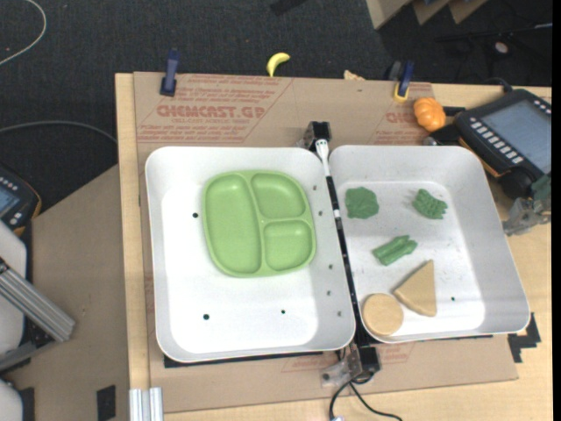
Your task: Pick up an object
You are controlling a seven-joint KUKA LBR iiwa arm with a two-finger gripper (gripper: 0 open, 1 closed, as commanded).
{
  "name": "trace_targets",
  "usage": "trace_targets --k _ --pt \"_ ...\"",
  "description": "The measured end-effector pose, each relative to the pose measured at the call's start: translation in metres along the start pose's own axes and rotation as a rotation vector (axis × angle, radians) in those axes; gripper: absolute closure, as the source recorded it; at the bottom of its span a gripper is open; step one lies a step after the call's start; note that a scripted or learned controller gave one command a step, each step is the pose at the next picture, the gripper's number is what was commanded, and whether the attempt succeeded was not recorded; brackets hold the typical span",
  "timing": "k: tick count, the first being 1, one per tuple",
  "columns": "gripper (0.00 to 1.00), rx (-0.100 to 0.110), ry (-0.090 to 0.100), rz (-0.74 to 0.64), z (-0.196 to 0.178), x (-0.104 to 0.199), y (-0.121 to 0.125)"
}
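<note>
The right bin (491,261) holds several small items. A round green piece (361,203) lies near its left wall, a leafy green piece (429,204) sits further right, and a long green piece (394,250) lies in the middle. A tan wedge (418,290) and a tan round disc (382,314) rest near the front edge, close together. In the left bin (175,296) lies a green divided plate (259,223) with three compartments.
A black tablet-like device (508,139) sits at the bench's right edge. An orange object (428,112) and a yellow object (278,61) lie behind the bins. Blue clamps (169,73) hold the brown board. A metal rail (35,305) stands at the left.
</note>
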State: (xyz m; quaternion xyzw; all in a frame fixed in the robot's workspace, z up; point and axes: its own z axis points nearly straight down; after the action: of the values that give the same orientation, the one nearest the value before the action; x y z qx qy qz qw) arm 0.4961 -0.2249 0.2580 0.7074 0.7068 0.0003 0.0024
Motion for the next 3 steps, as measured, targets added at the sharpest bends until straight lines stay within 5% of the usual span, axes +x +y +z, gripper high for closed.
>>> trace_targets --k 1,2,3 --pt "1.0 0.01 0.009 -0.007 0.038 0.075 -0.018" --pt "1.0 0.007 0.005 -0.006 0.135 0.093 0.052" --pt "1.0 0.001 0.005 -0.009 0.07 0.179 0.025"
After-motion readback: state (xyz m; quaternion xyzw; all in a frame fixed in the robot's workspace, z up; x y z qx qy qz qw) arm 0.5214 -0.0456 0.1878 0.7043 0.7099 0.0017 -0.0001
